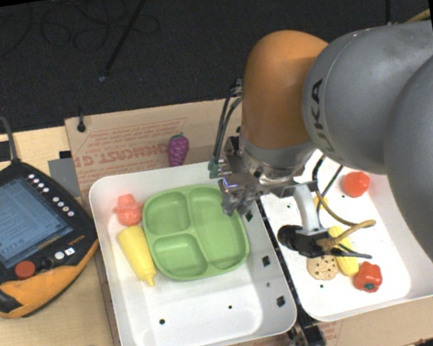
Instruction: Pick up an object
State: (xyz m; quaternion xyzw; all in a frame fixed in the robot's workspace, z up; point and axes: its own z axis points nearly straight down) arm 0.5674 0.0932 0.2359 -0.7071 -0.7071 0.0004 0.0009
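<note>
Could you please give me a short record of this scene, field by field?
bin on view's left: green divided plate; yellow toy lying along the plate's left side; pink toy above it
bin on view's right: orange-red round toy; cookie; red toy with green stem
claw: over the plate's right edge, by the wall between the bins
grasp: none visible
outside bins: purple grapes on cardboard behind; teach pendant at far left

The bulky, rounded grey arm [385, 99] carries a glossy orange band [285, 91] and dark lettering [317, 110], partly hidden.
</note>
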